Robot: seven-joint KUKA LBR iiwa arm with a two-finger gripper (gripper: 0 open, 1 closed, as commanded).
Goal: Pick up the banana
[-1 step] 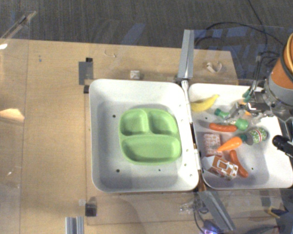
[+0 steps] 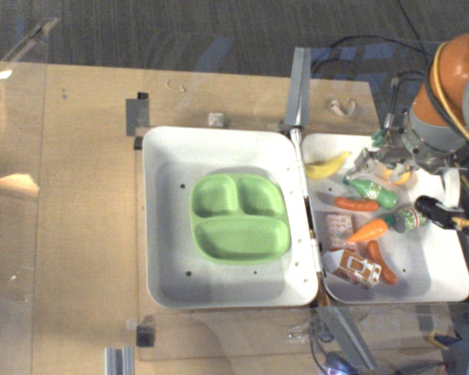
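Wooden table [image 2: 62,209], two white bins. Banana [image 2: 328,166] lies at 11 o'clock in my right bin [image 2: 442,283], free. Pincer [image 2: 391,156] hovers beside it toward 3 o'clock; whether apart or together, I cannot tell.

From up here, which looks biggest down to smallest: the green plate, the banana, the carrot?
1. Green plate, by far.
2. Banana and carrot look about alike; too close to rank.
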